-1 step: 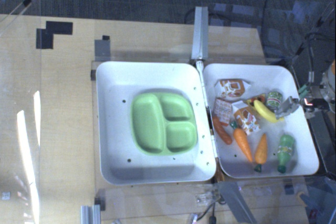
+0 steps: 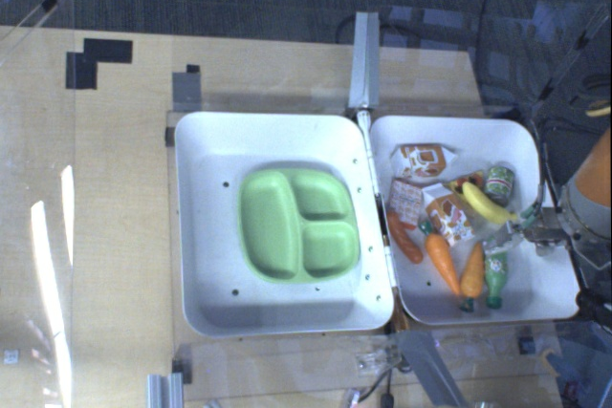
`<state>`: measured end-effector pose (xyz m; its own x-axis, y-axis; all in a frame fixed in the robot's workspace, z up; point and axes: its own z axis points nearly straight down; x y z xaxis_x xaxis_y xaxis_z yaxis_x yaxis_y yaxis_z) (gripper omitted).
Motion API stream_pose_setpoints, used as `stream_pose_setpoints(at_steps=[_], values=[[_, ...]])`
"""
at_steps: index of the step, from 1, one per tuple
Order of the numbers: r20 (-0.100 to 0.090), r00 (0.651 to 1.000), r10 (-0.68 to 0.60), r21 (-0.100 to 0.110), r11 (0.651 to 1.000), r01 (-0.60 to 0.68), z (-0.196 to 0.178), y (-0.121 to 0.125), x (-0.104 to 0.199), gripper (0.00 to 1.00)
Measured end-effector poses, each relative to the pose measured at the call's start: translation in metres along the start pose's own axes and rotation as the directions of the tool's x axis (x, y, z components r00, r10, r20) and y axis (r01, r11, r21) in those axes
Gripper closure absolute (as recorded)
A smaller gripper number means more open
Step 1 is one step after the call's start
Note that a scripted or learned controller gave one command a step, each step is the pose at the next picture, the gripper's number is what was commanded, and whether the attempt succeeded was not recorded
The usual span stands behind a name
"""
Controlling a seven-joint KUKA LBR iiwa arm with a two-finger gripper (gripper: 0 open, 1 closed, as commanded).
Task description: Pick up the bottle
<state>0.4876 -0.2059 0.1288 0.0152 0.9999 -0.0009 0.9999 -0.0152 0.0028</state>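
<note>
The bottle [image 2: 494, 275], green with a dark cap, lies in the right bin [image 2: 550, 296] near its front right corner, touching an orange carrot [image 2: 472, 270] on its left. A 2nd carrot [image 2: 441, 263] and a banana [image 2: 486, 203] lie close by. The gripper [image 2: 529, 226] hangs just above the bottle's upper end; whether it is open or closed cannot be told. Risk: a descent could catch the carrot or nudge the bottle aside. Bare floor lies right of the bottle, toward the bin wall. The left bin [image 2: 206, 205] holds a green tray [image 2: 296, 223].
</note>
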Motion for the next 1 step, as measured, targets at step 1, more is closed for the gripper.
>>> stream_pose_setpoints(at_steps=[1], values=[[0.000,1.000,-0.027,-0.001,1.000,0.027,0.0046,0.0004,0.0225,0.00]])
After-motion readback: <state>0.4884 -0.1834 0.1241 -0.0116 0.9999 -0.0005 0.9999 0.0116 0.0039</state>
